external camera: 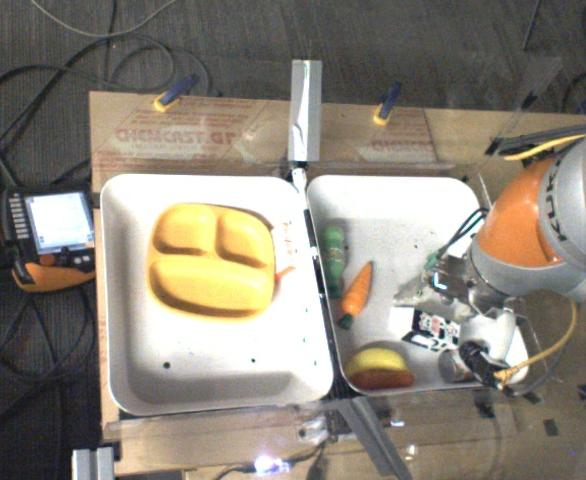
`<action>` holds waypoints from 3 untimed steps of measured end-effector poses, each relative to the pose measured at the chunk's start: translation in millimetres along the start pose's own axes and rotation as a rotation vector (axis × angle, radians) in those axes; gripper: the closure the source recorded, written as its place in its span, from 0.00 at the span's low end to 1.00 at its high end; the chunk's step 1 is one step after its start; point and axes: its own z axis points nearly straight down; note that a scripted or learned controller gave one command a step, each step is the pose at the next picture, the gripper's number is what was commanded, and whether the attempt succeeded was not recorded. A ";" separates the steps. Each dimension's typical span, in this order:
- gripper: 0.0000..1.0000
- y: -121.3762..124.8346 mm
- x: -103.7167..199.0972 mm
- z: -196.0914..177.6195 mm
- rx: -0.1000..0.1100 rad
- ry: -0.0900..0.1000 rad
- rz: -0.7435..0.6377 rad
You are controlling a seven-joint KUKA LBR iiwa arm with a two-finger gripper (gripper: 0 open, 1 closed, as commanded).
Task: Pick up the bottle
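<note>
— Left bin?
— Holds a yellow sectioned plate, lying in the upper half, close to the divider side.

— Right bin?
— Carries the green bottle, lying lengthwise along the left wall, just beside the rim shared with the other bin. Next to it, an orange carrot, tilted, green end down, touching or nearly touching the bottle's lower end. Lower still, against the bottom wall, a yellow-and-red fruit, perhaps a mango or apple.

— And the tool?
— Sits over the right bin's lower right corner, below the grey arm with the orange band. Well apart from the bottle, with the carrot lying between. Too cluttered with cables and small parts there; cannot tell whether open or closed. Nothing seen clearly between its tips.

— Around the desk?
— Brown cardboard surface with printed lettering, two blue-and-yellow clamps at the top edge, a metal post standing between the bins. Off to the left on the floor, a handheld pendant with a lit screen, plus loose cables.
</note>
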 end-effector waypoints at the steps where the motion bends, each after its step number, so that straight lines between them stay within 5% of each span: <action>1: 0.00 32.9 32.0 2.2 -0.002 -0.003 0.128; 2: 0.00 -32.7 28.1 1.0 -0.009 0.001 0.438; 3: 0.00 29.4 142.1 -91.6 0.009 -0.006 0.387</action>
